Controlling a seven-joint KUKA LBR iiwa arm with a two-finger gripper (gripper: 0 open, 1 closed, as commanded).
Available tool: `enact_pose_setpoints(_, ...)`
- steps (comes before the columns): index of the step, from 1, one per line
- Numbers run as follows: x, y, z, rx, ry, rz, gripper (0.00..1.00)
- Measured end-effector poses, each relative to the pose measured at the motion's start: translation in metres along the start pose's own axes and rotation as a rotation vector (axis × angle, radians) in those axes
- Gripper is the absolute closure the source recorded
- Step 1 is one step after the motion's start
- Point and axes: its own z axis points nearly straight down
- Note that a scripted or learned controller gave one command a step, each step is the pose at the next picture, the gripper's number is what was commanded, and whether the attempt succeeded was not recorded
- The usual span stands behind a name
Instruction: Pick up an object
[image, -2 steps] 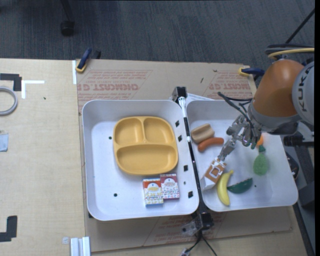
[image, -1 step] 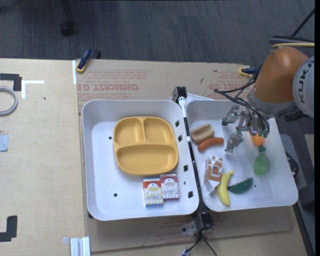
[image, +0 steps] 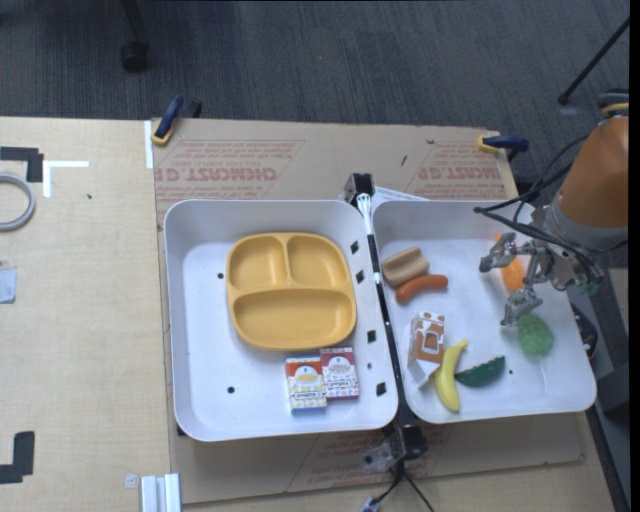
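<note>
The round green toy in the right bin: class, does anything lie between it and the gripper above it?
Nothing visible does. The gripper hangs just above the round green toy in the right white bin. An orange toy piece sits behind the fingers, not beneath them.

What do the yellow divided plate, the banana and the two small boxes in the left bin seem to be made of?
The yellow divided plate looks like moulded plastic with a matte finish: even colour, rounded ridges between its compartments. The banana seems a plastic toy: uniform yellow, smooth skin, no spots. The two small boxes look like printed cardboard, with flat faces and sharp edges, though this is less certain.
</note>
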Motion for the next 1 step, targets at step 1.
enact_pose_setpoints(1,-0.0014,0.0002,-0.0105,0.0,-0.005,0.005,1.0)
